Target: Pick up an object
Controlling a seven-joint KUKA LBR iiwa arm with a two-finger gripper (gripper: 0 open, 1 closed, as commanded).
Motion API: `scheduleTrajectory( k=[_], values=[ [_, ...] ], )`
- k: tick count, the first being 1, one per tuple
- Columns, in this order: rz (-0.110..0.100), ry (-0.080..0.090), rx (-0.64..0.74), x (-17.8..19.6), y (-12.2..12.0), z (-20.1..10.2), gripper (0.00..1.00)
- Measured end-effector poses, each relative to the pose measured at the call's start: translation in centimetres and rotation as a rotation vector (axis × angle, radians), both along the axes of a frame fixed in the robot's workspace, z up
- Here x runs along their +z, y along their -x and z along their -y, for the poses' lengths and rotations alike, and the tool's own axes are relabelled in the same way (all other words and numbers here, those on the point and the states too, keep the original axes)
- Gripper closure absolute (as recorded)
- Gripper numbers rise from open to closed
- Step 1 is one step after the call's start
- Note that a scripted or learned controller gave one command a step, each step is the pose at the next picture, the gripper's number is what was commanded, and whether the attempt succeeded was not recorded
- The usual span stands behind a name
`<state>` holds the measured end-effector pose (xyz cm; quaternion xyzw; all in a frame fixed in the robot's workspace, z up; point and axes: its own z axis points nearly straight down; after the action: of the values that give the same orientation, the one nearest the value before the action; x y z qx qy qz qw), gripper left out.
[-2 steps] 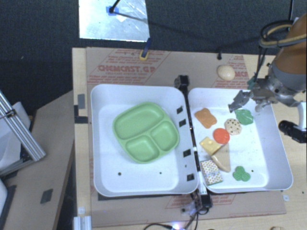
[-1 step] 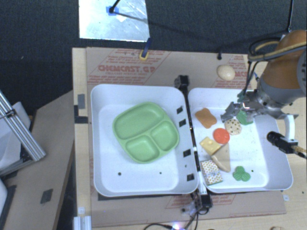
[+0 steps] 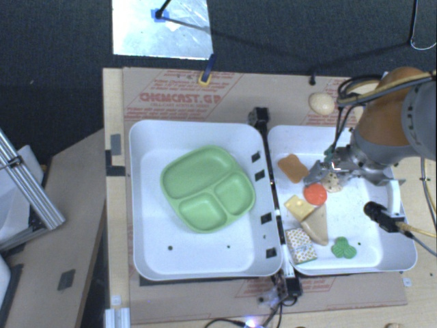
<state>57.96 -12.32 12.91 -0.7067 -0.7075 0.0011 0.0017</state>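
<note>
The right bin [image 3: 382, 251] holds several toy foods: a brown bread slice [image 3: 293, 167], a red-orange disc [image 3: 315, 194], a yellow cheese wedge [image 3: 298, 206], a tan wedge [image 3: 316, 227], a patterned cracker [image 3: 300, 244] and a green piece [image 3: 343, 249]. My gripper [image 3: 326, 174] hangs low over the upper middle of this bin, right above the red-orange disc and beside the bread slice. A small speckled pale object [image 3: 333, 182] sits at its tip. The wrist hides the fingertips.
The left bin [image 3: 147, 203] holds a green divided plate [image 3: 207, 188]. A beige egg-shaped object [image 3: 321, 103] lies on the cardboard behind the right bin. A black divider [image 3: 270, 183] runs between the bins. Cables hang around the arm's orange band [image 3: 389, 118].
</note>
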Motion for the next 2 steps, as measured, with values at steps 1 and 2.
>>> scheduleTrajectory(
  k=[1, 2],
  values=[
    [0.009, 0.005, -0.001, -4.2, -0.2, 0.2, 0.0],
    [0.016, 0.006, 0.0, -2.9, -0.4, 0.2, 1.0]
  ],
)
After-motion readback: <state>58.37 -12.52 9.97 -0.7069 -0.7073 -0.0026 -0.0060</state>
